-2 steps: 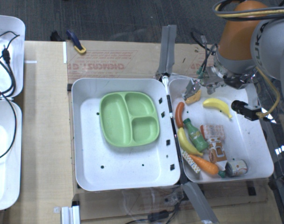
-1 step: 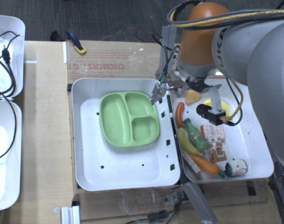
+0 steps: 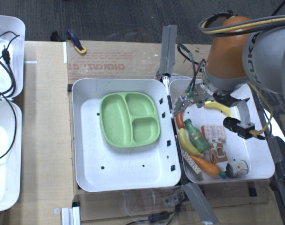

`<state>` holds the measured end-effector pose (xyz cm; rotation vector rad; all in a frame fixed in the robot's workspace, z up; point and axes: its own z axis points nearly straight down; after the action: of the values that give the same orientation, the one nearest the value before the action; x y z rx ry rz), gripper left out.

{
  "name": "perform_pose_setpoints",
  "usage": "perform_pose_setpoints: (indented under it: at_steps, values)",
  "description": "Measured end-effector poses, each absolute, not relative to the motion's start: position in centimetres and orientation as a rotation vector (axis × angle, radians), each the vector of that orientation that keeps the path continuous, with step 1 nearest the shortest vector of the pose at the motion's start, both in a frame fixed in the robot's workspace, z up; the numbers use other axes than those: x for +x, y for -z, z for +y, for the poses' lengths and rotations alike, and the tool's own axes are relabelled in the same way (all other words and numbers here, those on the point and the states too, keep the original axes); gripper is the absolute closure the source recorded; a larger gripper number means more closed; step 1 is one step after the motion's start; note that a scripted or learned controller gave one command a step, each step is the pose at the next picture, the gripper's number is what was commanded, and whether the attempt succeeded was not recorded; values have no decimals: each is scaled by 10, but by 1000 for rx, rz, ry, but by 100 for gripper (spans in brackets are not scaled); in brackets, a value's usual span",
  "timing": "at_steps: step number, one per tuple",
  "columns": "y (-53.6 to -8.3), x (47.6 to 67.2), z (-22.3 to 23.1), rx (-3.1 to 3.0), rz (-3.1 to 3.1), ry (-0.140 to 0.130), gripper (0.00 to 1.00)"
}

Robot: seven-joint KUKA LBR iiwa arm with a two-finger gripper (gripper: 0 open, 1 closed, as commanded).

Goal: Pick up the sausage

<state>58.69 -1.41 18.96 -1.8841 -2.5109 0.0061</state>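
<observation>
Hovering: the grey arm with the orange band reaches in from the right, its two-finger gripper (image 3: 182,102) low over the far left corner of the right bin.
Gripper state: cannot tell whether it is spread or clenched; nothing is seen between its tips.
Sausage: the short reddish-orange sausage (image 3: 179,121) lies by the left wall of the right bin, just near of the gripper.
Progress: judged not yet picked up; the descent, grasp and lift are all left.
Right white bin (image 3: 264,170): a green bottle (image 3: 195,135), a yellow banana (image 3: 188,143), an orange carrot (image 3: 206,166), a printed box (image 3: 215,142) and a small can (image 3: 238,168).
Left white bin (image 3: 84,139): a green three-compartment plate (image 3: 130,119), nothing on it.
</observation>
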Motion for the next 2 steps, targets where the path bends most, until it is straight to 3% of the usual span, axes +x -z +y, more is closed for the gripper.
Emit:
perform_pose_setpoints:
  at_steps: [1, 2]
  values:
    - [-90, 601, -99, -2033, -2393, -4, 0]
    - [-90, 649, -102, -2076, -2355, -5, 0]
